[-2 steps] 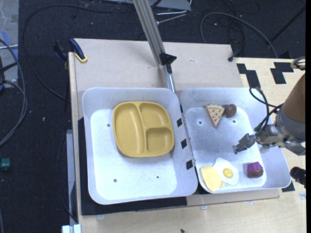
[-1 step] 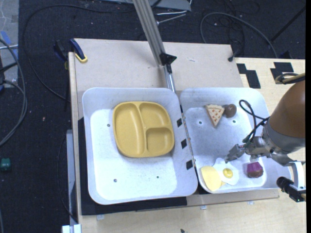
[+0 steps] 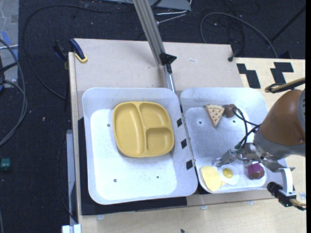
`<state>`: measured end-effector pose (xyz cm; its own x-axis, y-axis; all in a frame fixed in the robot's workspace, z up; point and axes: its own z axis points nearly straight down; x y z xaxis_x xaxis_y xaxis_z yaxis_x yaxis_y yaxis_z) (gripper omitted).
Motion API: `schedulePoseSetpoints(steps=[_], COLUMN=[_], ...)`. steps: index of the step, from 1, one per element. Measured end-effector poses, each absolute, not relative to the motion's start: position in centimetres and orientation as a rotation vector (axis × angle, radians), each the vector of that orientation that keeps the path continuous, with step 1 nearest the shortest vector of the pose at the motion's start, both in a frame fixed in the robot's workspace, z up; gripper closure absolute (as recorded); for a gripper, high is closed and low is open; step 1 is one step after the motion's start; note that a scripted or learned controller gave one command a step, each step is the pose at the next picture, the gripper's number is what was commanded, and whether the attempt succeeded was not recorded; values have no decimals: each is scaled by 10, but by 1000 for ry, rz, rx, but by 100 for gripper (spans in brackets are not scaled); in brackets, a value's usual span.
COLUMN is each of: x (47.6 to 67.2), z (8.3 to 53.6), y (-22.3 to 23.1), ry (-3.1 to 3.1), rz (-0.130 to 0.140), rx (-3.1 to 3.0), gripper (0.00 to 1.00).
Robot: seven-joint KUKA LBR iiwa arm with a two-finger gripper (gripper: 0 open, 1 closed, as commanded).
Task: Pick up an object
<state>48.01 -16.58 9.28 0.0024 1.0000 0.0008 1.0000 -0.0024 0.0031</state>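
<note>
Crowding the claw [image 3: 241, 155] — grip state unclear — fried egg [image 3: 229, 174], purple ball [image 3: 255, 170], cheese slice [image 3: 211, 177].

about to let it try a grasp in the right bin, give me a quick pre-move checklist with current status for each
1. Tool is over the right bin, near the toy food: ok.
2. Fried egg lies flat and unobstructed by the front wall: ok.
3. Purple item is partly hidden by the arm: not ok.
4. Tool holds something already: cannot tell.
5. Pizza slice sits apart at the far side, out of the way: ok.
6. Yellow plate is in the left bin, away from the work: ok.
</note>
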Motion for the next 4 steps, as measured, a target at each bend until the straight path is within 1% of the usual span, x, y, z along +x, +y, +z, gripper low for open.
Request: schedulePoseSetpoints(steps=[1,2,3,4], x=[482,482,486,492], z=[106,148,194,243], y=[-167,-167,-160,-169], ry=[2212,2222,2223,2221], rz=[9,2,3,3], rx=[2218,2217,2215,2214], gripper=[100,100,100,100])
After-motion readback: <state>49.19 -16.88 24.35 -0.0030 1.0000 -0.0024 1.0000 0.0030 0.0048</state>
